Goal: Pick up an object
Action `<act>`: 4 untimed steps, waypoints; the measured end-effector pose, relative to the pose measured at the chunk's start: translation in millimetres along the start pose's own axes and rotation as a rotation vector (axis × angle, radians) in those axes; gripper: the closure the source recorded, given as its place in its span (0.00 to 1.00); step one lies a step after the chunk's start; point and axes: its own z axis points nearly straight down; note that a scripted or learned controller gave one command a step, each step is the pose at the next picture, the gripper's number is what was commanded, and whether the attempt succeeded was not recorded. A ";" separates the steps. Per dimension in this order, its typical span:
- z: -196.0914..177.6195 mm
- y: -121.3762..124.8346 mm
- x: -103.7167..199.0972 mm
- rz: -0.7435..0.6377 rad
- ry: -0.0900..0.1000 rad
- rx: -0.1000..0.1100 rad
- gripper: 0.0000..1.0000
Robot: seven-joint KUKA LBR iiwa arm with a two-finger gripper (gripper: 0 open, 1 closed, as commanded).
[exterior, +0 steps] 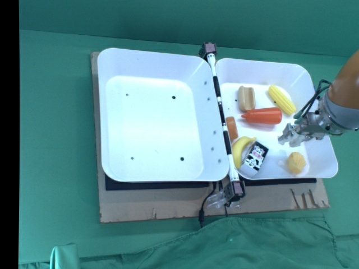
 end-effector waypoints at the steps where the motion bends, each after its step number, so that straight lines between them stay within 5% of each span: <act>1: -35.7 3.5 88.0 -0.014 0.007 0.001 1.00; 2: -105.6 13.1 75.8 -0.006 0.003 -0.002 1.00; 3: -157.1 37.0 172.7 -0.017 0.008 -0.002 1.00; 4: -144.2 83.3 226.2 -0.011 0.006 0.003 1.00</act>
